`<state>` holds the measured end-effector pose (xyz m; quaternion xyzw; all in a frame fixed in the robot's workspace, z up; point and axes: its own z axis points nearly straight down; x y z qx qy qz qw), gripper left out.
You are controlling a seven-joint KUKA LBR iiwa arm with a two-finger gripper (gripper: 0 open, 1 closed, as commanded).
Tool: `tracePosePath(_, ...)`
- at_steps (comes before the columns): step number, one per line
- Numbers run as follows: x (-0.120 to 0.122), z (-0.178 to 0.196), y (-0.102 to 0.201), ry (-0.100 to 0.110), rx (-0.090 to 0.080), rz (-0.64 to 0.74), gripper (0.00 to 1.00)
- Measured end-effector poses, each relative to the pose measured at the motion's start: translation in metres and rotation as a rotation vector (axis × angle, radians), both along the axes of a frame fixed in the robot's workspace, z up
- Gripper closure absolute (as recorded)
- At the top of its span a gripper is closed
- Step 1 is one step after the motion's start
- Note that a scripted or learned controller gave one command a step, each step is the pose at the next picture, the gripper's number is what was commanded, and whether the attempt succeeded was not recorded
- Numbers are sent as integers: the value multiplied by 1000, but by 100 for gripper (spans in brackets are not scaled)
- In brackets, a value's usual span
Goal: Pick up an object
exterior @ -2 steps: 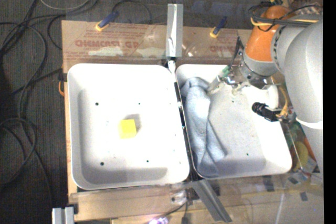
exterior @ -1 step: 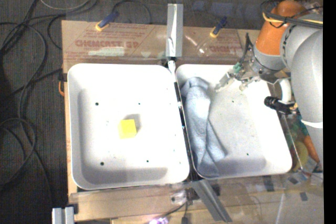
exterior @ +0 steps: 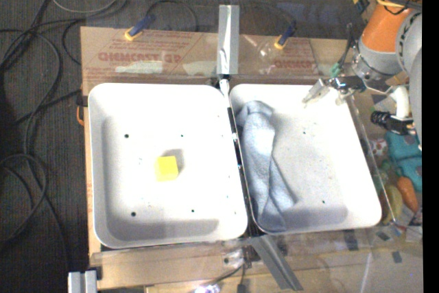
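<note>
I see the arm [exterior: 391, 24] reaching in from the right, its orange band above the wrist, bent down over the far right corner of the right bin [exterior: 343, 168]. The gripper [exterior: 328, 90] hangs above that corner, and its fingers [exterior: 312, 94] look spread apart, grasping nothing. A yellow block [exterior: 167, 167] sits near the middle of the left bin [exterior: 123, 113], well apart from the gripper. A grey cloth [exterior: 264, 161] lies crumpled along the left side of the right bin, beside the divider. Both bins rest on the desk [exterior: 103, 51].
</note>
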<state>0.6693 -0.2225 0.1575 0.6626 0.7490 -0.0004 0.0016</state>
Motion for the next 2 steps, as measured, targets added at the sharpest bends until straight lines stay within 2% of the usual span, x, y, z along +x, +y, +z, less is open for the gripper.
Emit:
tracePosePath(1,0,56,73,1,2,-60,0)
tracePosePath(2,-12,21,69,3,3,-199,0)
